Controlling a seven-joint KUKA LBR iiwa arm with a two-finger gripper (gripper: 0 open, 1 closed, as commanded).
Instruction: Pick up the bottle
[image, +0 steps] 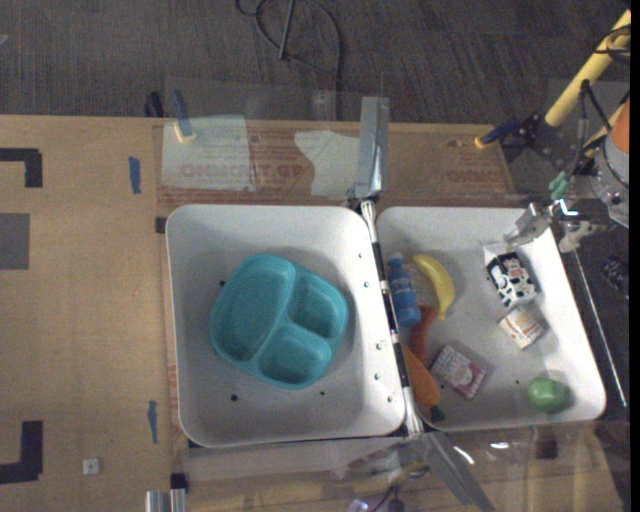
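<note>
Two white bins sat side by side on the bench in the camera view, the left bin (190, 400) carrying a teal divided plate (279, 319) and the right bin (590, 385) carrying the smaller things. The gripper (545, 218) hung over the right bin's upper right corner, and whether it was parted or closed could not be told from this slant (the metal tip blurred into the white rim). Nothing showed between its fingers.

Well to the left of the gripper and a little below it, the bottle (403, 292) lay against the bin's left wall, blue, its length running along that wall. Just beside the bottle, on the gripper's side, lay a banana (437, 282). Closest beneath the gripper sat a black-and-white carton (510, 278), with a small tan cup (522, 327) below that. Farther down were a pink packet (458, 370), an orange carrot (420, 372) and a green ball (547, 393).
</note>
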